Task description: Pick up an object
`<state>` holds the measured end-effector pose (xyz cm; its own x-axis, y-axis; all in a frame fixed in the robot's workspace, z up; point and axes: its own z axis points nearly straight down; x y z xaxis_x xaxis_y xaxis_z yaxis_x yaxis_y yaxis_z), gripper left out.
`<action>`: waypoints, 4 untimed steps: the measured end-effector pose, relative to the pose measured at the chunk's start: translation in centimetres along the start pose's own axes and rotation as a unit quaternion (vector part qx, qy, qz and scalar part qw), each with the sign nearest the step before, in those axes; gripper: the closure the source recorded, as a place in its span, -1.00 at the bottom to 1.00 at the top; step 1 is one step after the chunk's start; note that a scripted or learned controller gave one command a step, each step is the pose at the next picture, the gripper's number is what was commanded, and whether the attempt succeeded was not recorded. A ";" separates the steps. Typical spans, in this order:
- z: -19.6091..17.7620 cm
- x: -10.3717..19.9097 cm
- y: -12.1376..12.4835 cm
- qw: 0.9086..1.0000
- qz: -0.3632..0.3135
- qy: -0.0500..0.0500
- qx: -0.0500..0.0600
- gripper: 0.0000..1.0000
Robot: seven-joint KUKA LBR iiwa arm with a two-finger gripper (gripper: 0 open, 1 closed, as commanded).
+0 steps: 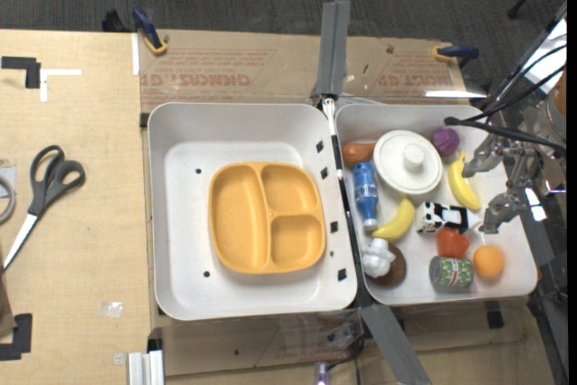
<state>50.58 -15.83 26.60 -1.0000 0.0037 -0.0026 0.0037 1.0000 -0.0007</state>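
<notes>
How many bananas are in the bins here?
2, both in the right bin: one banana below the white lid, another banana to that lid's right. Clutter may hide more.

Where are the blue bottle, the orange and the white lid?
blue bottle (364,191): camera view, middle of its body.
orange (488,261): camera view, centre of the fruit.
white lid (407,161): camera view, by its knob.
</notes>
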 end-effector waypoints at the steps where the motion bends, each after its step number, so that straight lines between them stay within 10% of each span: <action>1: 11.0 -7.0 -6.3 0.998 0.058 0.000 0.000 -1.00; 2: 17.3 -9.6 -6.3 0.998 0.062 -0.001 0.000 -1.00; 3: 16.1 -9.9 -6.1 0.998 0.060 -0.005 0.001 1.00; 4: 0.6 -10.9 -2.8 1.000 0.011 -0.002 0.000 1.00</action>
<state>61.43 -18.68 26.02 -0.9997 0.0250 -0.0070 0.0250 0.9997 -0.0013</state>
